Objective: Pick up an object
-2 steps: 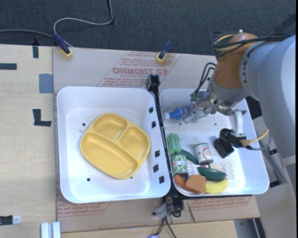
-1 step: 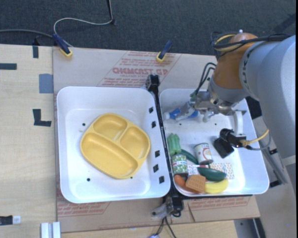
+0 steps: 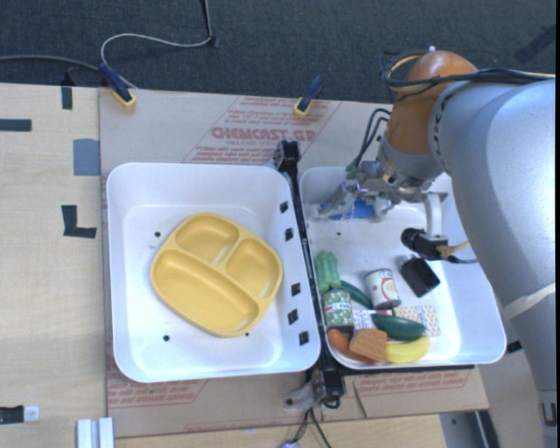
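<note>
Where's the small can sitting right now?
The small can lies in the right bin, toward its near half, just right of the green vegetables and above the pile of toy food.

Glossy yellow plastic tray (image 3: 217,273), smooth white plastic bins (image 3: 131,250), matt cardboard (image 3: 196,133).

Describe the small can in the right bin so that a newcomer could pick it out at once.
Look in the right bin, at the heap of toy food along its near edge. Just above that heap lies the can, on its side, close to a black block. It alone is a silvery cylinder with a red label.
</note>
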`<state>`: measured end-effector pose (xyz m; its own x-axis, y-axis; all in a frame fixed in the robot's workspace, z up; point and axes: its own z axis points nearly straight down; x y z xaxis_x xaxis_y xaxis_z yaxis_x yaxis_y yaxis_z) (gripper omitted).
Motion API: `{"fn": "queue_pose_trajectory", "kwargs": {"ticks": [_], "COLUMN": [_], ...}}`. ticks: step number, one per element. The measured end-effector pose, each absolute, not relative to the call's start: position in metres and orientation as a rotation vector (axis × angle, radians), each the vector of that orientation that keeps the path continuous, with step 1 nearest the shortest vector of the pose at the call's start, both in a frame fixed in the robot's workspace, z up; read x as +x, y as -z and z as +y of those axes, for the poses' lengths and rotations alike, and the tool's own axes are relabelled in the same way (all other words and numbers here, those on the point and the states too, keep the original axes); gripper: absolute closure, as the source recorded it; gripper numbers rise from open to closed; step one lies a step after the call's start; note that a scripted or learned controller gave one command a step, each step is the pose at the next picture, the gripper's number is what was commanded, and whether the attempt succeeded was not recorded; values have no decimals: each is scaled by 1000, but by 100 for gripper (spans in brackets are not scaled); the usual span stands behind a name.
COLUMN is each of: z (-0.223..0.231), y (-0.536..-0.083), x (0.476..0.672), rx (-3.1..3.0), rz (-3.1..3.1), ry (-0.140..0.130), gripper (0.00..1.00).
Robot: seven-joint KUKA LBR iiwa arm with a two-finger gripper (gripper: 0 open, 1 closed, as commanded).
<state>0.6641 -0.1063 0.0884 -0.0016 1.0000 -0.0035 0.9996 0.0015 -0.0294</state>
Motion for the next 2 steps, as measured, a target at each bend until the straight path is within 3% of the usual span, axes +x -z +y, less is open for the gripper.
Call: {"fn": "queue_pose_trajectory", "kwargs": {"ticks": [1,2], "z": [-110,-35], "y": [-98,-185], "x": [663,594], "rx": [-2209,-2218], "rz": [-2211,-2224], "ry": [-50,0], "gripper": [100,100]}}
